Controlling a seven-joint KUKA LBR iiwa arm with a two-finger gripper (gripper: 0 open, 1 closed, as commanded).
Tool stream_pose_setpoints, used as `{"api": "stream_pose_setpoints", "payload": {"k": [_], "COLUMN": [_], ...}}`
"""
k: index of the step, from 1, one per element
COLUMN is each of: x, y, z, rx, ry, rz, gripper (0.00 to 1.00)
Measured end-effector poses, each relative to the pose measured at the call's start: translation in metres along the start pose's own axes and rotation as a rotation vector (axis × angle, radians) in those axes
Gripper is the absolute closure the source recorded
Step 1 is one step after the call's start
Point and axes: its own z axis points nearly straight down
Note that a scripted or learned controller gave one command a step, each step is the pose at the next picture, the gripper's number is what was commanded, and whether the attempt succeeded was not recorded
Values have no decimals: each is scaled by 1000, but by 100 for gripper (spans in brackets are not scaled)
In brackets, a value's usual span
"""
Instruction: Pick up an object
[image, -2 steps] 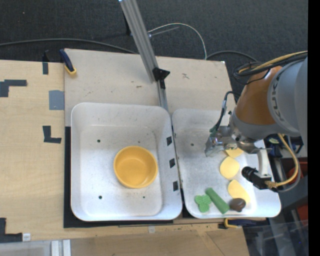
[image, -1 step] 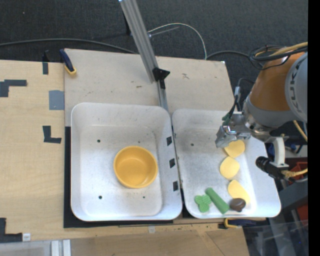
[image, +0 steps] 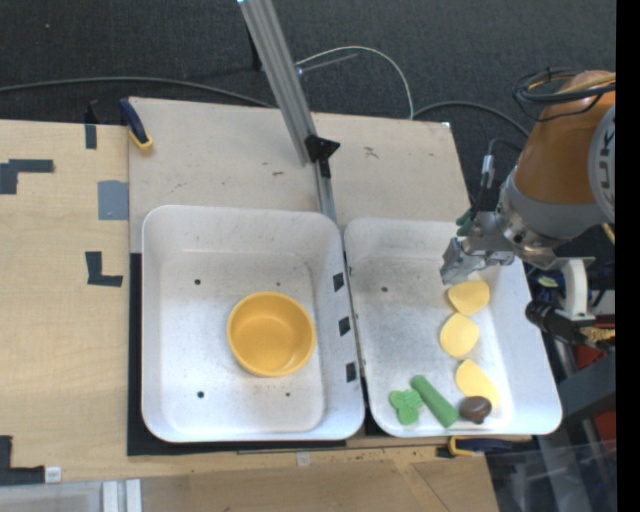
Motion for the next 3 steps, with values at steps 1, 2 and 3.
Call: {"api": "stream_pose_setpoints", "payload": {"k": [1, 2, 3], "x": [43, 100, 161], "y": [7, 14, 25], "z": [6, 2, 2], "rx": [4, 4, 5], "ry": [2, 3, 3], "rz": [-4, -6, -7], "gripper": [100, 100, 100]}}
